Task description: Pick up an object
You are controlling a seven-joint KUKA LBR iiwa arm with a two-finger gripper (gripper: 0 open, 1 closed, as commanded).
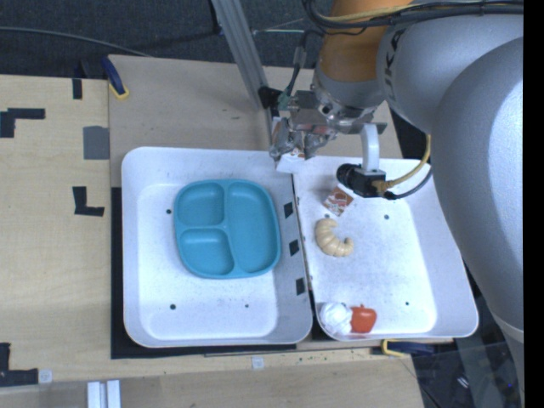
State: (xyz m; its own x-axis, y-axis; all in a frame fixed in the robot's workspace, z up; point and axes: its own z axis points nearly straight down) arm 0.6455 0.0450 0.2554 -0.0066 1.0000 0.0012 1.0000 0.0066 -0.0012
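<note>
My end effector (291, 145) hangs over the far edge of the two bins, right above the seam where they meet, and from this angle I cannot tell how it is set or whether it has anything in its hold. My grey arm with its orange band (367, 15) reaches in from the right. In the shallow white left bin (144, 304) lies a teal plastic plate with three compartments (227, 228), flat and near the far right part of that bin. In the shallow white right bin (425, 296) a small tan croissant-shaped piece (333, 237) sits towards the left wall, with a small red-and-white packet (337, 201) just beyond it; any printing on the packet is too small to read. In the near left corner of that bin a small white lump (337, 314) touches a small red rounded piece (363, 319). The pale wooden counter (51, 253) carries dark tape marks, none forming legible writing.
</note>
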